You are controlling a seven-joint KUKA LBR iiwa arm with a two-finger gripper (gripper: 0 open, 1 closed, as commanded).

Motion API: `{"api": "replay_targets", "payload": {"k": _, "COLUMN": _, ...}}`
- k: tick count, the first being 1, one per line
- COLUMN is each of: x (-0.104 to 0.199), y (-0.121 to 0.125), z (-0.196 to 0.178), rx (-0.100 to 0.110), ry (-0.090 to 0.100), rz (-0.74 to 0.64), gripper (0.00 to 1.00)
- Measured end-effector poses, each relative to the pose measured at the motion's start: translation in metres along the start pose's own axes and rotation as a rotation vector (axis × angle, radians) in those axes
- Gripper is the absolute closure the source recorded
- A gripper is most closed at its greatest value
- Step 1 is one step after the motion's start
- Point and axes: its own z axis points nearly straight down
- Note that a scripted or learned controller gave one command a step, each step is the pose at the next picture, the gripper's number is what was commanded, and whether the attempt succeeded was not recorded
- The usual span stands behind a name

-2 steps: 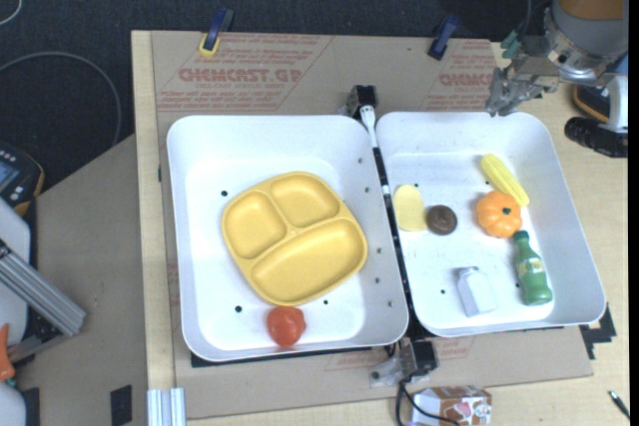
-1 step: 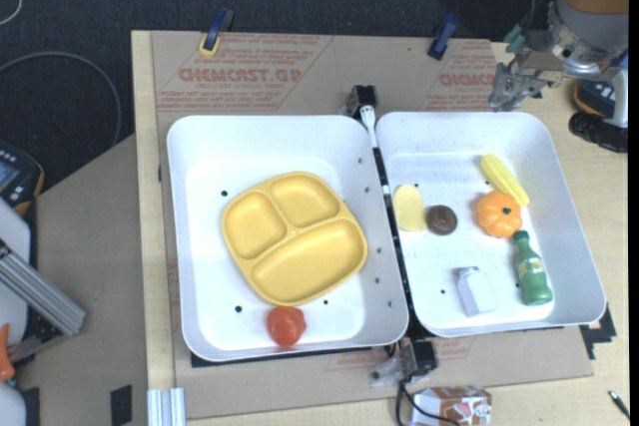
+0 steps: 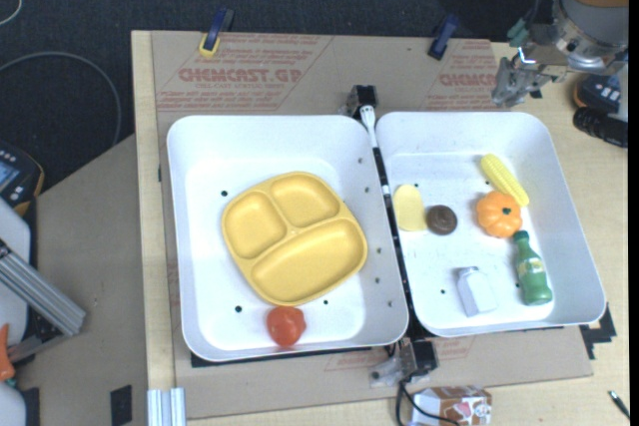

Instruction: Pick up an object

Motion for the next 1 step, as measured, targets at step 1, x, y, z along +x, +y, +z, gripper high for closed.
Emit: {"api": "replay_targets", "payload": {"k": 1, "x": 0.0000, "y": 0.0008, "z": -0.0109, "rx": -0.003, "ry": -0.002, "rz": -0.001, "gripper": 1.00}}
